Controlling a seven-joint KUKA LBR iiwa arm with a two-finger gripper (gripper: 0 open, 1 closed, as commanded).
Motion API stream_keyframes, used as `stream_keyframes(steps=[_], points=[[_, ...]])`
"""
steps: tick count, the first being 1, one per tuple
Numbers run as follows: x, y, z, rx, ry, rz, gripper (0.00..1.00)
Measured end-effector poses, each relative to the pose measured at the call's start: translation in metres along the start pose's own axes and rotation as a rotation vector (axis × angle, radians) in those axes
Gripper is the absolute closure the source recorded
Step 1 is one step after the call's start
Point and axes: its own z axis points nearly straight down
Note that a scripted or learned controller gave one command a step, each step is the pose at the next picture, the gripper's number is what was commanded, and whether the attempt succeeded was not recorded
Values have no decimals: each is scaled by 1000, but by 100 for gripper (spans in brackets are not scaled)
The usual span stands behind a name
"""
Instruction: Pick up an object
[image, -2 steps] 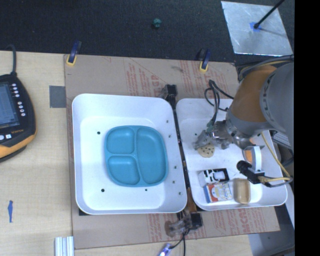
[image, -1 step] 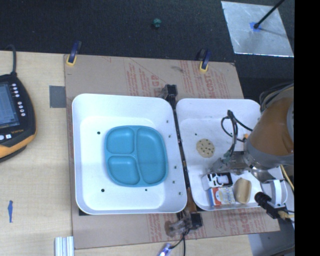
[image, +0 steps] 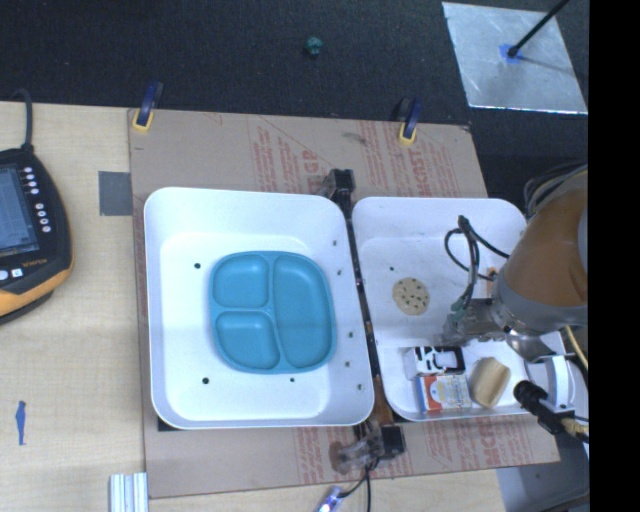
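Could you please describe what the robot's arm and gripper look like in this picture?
The arm is bulky and rounded, with a wide orange band above a grey wrist section. Black cables loop from the wrist over the right bin. The gripper is a small, dark metallic assembly at the arm's end; its details are too small to make out.

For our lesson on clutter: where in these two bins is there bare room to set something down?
Left bin: only a bare ring around the blue divided plate. Right bin: free above the round cookie. Crowded at its lower right, around the end effector, carton and tan piece.
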Motion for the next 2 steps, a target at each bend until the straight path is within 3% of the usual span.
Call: stream_keyframes(steps=[1, 2], points=[[-35, 24, -61, 4, 3, 7, 100], [-43, 71, -63, 4, 4, 7, 100]])
